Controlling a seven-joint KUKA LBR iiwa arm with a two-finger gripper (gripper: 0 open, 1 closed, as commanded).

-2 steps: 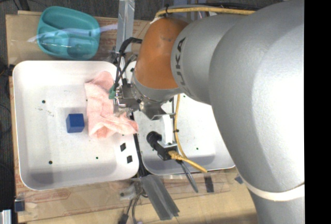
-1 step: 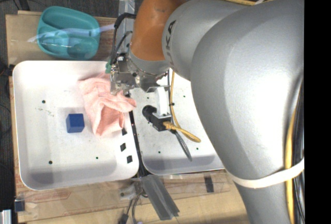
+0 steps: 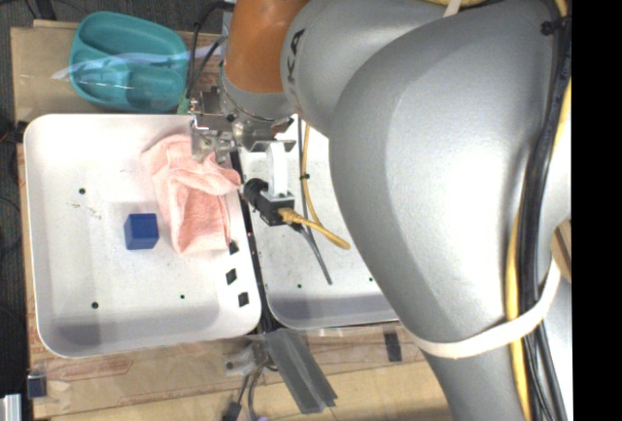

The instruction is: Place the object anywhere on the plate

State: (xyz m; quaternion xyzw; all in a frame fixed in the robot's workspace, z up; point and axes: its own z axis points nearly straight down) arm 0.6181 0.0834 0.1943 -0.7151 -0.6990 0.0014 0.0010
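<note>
Overhead, the grey arm's gripper [image 3: 209,139] sits on the crumpled pink cloth [image 3: 194,193] near the left white bin's [image 3: 58,312] right edge, its grip state indiscernible, the small blue cube [image 3: 141,230] beside the cloth.

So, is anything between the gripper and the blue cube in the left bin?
Yes. The pink cloth lies between them: the gripper hangs over its upper edge, and the blue cube sits just left of it on the left bin floor.
</note>
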